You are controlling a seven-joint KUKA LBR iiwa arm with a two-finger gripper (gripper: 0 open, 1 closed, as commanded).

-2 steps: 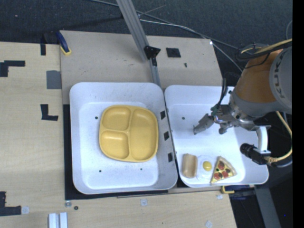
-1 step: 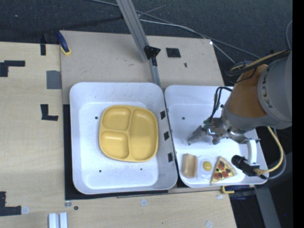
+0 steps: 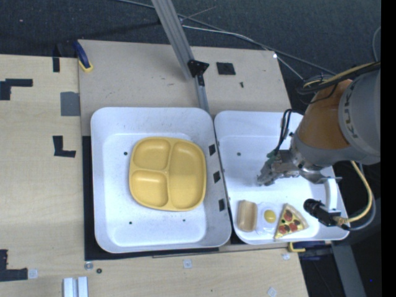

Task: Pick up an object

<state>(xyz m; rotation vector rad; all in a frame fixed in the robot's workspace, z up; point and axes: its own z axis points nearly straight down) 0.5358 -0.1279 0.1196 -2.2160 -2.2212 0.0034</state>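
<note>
In the right bin (image 3: 247, 132), three toy foods lie along the near edge: a tan bread roll (image 3: 247, 215), a white fried egg with a yellow yolk (image 3: 269, 216) and a pizza slice (image 3: 289, 221). My gripper (image 3: 267, 175) hangs over the middle of that bin, above and slightly behind the egg, apart from all three foods. Nothing shows between its fingers. The grey arm with its orange band (image 3: 322, 125) comes in from the right.
The left bin (image 3: 111, 184) holds a yellow plate (image 3: 167, 173) with three compartments. A grey metal pole (image 3: 176, 30) slants down to the bins' far edge. Cables run across the dark floor behind the bench.
</note>
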